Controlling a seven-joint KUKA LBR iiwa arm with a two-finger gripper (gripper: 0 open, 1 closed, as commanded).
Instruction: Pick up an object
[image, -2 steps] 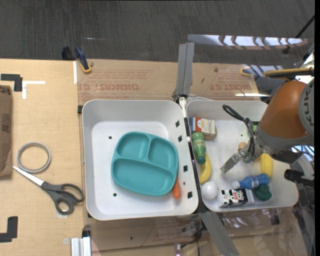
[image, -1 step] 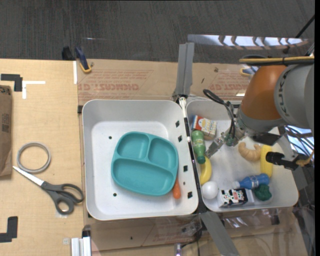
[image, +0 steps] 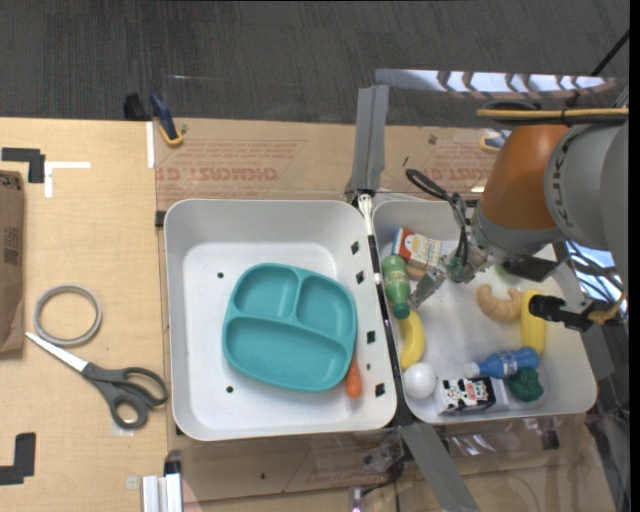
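Gripper (image: 432, 283) hangs low over right white bin (image: 570, 400), thin fingers parted a little, nothing between them. Green plastic bottle (image: 397, 280) lies just left of it, touching yellow banana (image: 411, 338) below. Left to right: one tape roll (image: 67, 314), one pair of grey-handled scissors (image: 105, 380), left white bin (image: 185, 300) with one teal three-section plate (image: 290, 326) and one orange carrot (image: 353, 380); right bin also has one white ball (image: 419, 380), one red-white carton (image: 425, 247), one tan peanut-shaped toy (image: 498, 303), one blue bottle (image: 508, 363). Cardboard lettering unreadable, mirrored.
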